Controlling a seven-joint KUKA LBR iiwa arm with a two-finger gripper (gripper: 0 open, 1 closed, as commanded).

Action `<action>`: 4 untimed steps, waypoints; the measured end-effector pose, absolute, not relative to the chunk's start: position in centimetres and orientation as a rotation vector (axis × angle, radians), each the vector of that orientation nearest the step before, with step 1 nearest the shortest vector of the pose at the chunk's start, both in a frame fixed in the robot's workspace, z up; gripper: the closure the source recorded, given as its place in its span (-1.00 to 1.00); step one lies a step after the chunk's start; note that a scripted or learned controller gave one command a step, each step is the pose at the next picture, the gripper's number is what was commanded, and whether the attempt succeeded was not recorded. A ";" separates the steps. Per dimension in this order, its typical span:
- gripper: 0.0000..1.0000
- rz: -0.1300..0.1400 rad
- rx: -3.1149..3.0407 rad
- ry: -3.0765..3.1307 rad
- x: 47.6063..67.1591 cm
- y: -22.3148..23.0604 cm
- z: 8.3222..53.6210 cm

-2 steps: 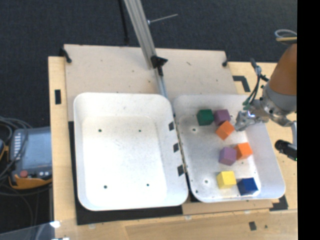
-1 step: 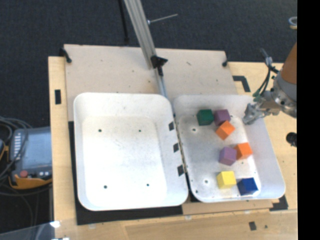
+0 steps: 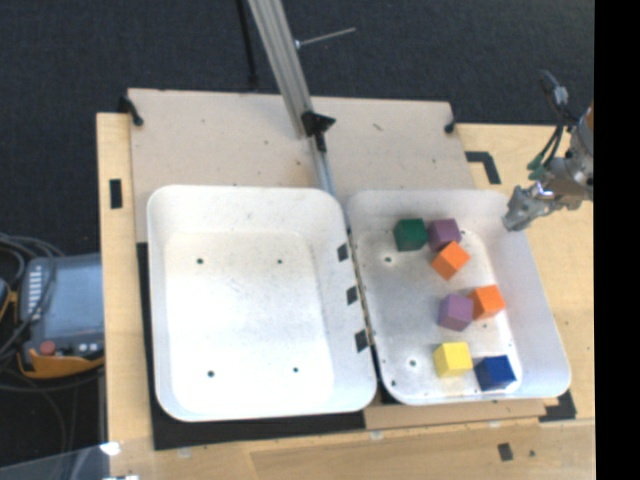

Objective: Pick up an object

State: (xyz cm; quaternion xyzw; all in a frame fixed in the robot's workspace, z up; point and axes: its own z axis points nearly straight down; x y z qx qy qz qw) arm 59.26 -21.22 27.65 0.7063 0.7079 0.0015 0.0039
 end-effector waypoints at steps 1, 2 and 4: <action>1.00 0.000 2.215 2.228 59.5 -16.7 26.6; 1.00 0.000 2.214 2.230 60.1 -10.9 25.5; 1.00 0.003 2.212 2.229 63.8 -0.8 25.2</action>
